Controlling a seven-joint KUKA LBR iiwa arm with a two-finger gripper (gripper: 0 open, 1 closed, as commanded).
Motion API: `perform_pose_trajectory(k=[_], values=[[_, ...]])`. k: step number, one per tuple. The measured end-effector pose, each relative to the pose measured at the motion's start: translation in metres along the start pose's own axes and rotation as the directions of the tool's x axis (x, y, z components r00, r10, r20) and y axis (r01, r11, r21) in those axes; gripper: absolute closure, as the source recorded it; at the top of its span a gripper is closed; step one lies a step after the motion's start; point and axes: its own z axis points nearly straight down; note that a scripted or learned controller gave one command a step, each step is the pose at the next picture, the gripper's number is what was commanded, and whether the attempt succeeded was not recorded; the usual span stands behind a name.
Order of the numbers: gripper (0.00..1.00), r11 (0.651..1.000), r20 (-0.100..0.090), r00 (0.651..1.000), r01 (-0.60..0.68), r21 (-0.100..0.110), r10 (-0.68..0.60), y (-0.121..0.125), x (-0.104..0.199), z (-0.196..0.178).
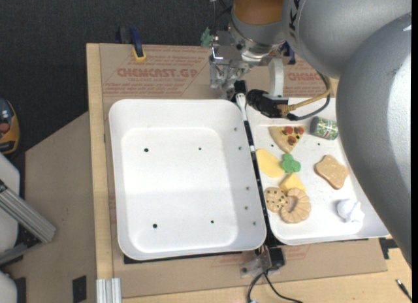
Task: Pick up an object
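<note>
A: Left to right, what does the worktop (98,164) carry?

B: The left bin (130,184), then the right bin (326,233) with the candidates: cookie (275,198), yellow wedge (268,162), pretzel (297,206), pizza slice (287,137), bread slice (332,172), can (324,127).

A: Handling?

B: They look like toy foods: judged light, rigid, smooth. Grasp across the flat edges; the can is likely to roll.

A: Gripper (233,86)?

B: Above the bins' far edge; whether the fingers are open or closed cannot be told
</note>
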Motion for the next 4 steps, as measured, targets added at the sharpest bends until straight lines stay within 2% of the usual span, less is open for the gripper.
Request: perform_pose_trajectory(k=[1,2,3,4], values=[[1.0,1.0,0.003,1.0,-0.01,-0.006,0.01,0.001,-0.048,-0.098],[1.0,1.0,0.004,1.0,-0.011,-0.006,0.011,0.0,-0.096,-0.158],[1.0,1.0,0.002,1.0,-0.005,-0.014,0.005,0.0,-0.096,-0.273],[1.0,1.0,0.001,1.0,0.0,0.019,0.0,-0.04,-0.021,-0.145]])
